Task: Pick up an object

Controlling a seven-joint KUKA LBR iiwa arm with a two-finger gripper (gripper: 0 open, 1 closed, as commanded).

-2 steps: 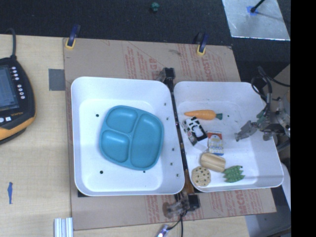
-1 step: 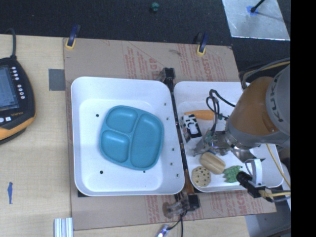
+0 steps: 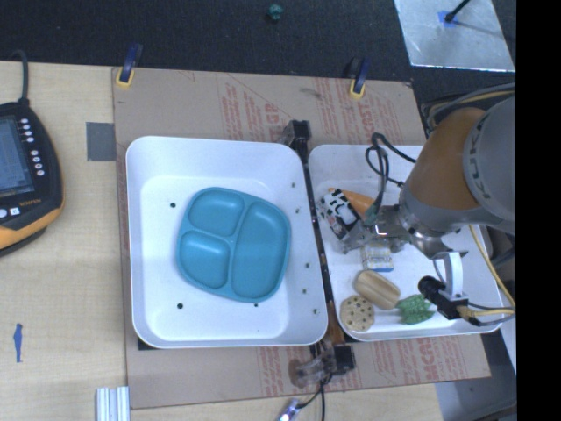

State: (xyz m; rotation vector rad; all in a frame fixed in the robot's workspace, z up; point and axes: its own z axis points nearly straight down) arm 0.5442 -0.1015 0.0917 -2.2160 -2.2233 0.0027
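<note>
Grey arm's end effector (image 3: 379, 235) low in right bin (image 3: 478, 323), grip state unclear

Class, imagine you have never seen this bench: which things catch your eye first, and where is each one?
The blue divided plate stands out, lying alone in the left white bin. Next comes the grey arm with its orange band, reaching from the right over the right bin, where small items cluster: a tan bread-like piece, a round cracker and a green toy.
</note>
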